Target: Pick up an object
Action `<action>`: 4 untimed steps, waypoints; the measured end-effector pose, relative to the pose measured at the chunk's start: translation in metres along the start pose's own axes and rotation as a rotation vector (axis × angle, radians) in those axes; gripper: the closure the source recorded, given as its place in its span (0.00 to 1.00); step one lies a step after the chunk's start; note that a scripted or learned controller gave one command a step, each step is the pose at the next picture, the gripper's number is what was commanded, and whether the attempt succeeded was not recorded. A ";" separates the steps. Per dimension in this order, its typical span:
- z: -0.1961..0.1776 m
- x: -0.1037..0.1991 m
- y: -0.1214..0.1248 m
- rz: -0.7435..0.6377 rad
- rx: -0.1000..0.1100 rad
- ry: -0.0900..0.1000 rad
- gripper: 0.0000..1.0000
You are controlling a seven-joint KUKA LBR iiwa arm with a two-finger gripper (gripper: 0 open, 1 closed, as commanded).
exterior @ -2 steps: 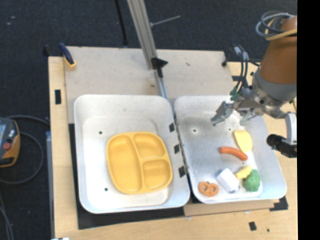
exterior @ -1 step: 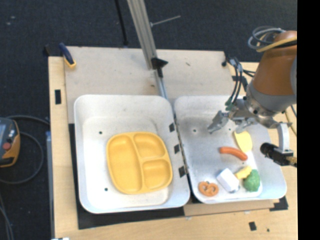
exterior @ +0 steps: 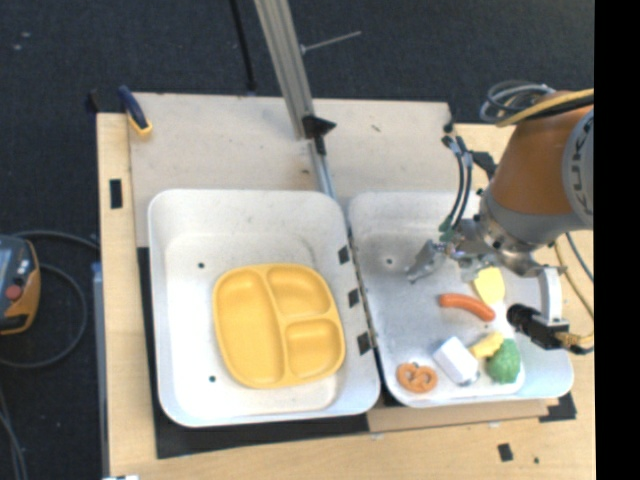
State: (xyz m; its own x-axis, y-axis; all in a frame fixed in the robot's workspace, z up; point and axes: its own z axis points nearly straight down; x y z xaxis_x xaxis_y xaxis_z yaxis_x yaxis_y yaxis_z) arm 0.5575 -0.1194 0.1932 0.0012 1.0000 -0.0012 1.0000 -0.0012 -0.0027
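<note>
You have several small toy foods in the right bin (exterior: 400, 218), at about 5 o'clock in the view: an orange carrot (exterior: 467, 306), a yellow piece (exterior: 489, 287), a white block (exterior: 455, 359), a green piece (exterior: 505, 362) and a pretzel (exterior: 416, 376). They look light, stiff and a little slippery; I would take the carrot across its narrow middle. The gripper (exterior: 428, 260) hangs low at 9 o'clock from the carrot, and I cannot tell its state. The bin floor is smooth, with free room on the left; the yellow tray (exterior: 278, 323) lies in the left bin (exterior: 175, 218) on the counter (exterior: 220, 138).

A yellow divided tray (exterior: 278, 323) lies in a white bin (exterior: 175, 228). Right of the tray: an orange carrot (exterior: 467, 306), a green vegetable (exterior: 505, 362), an orange pretzel (exterior: 416, 376).
</note>
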 end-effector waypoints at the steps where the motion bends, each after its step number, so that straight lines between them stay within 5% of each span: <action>1: 0.063 -0.001 -0.004 0.000 0.002 0.001 0.00; 2: 0.048 -0.002 -0.002 0.005 -0.006 0.000 1.00; 4: -0.040 -0.014 -0.002 -0.002 -0.008 0.000 1.00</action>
State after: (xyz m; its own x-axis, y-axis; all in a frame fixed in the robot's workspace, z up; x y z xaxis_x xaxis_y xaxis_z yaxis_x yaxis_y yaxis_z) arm 0.5559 -0.1329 0.2328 -0.0009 1.0000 -0.0015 1.0000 0.0010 0.0050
